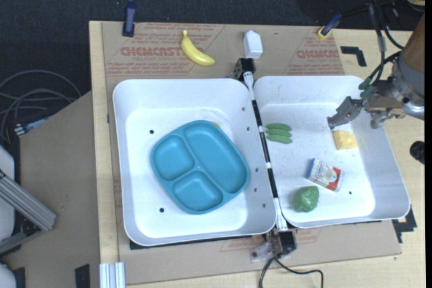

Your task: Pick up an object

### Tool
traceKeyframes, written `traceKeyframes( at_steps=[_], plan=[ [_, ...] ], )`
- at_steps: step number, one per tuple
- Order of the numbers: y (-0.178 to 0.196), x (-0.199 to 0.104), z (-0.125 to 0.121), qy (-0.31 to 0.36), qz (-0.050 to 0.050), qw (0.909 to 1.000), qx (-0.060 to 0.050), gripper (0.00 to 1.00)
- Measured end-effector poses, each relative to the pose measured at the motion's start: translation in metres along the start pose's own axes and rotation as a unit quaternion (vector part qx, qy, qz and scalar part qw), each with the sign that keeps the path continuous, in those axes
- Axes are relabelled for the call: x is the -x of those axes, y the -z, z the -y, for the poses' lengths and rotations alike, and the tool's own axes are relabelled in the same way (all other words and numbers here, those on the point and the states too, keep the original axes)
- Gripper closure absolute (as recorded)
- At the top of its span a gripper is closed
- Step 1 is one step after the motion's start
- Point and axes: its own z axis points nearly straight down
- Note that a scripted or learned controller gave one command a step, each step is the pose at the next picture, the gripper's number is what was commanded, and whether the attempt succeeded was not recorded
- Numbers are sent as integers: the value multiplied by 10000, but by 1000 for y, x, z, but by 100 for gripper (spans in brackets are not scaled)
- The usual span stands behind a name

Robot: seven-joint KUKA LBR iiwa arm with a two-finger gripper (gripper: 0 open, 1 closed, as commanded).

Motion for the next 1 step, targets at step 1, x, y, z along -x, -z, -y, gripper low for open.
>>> traceKeyframes(
  at_steps=[1],
  plan=[
    [-136, 68, -30, -9, -2, 10000, -19, 0]
  ],
)
